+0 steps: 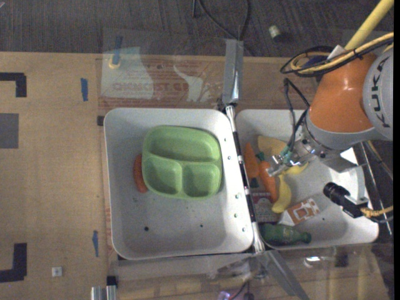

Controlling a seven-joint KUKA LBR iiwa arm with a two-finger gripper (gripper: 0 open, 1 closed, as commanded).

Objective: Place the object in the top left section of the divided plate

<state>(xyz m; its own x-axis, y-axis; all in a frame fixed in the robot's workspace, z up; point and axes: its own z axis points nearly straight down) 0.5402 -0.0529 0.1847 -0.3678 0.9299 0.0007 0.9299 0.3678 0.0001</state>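
Green plate [182,161]: divided, lying in my left bin [125,230], toward twelve o'clock of its floor; every section is showing bare.
Orange piece [139,174]: peeking out at the plate's nine o'clock edge, touching it.
Carrot [252,161]: lying in my right bin [362,230] against the dividing wall.
My claw [281,163]: hanging over the right bin at the carrot's three o'clock, just above the banana [284,192]; I cannot tell how it is set.
Green bottle [285,235]: lying at the right bin's six o'clock.
Carton [304,212]: resting at the banana's four o'clock.
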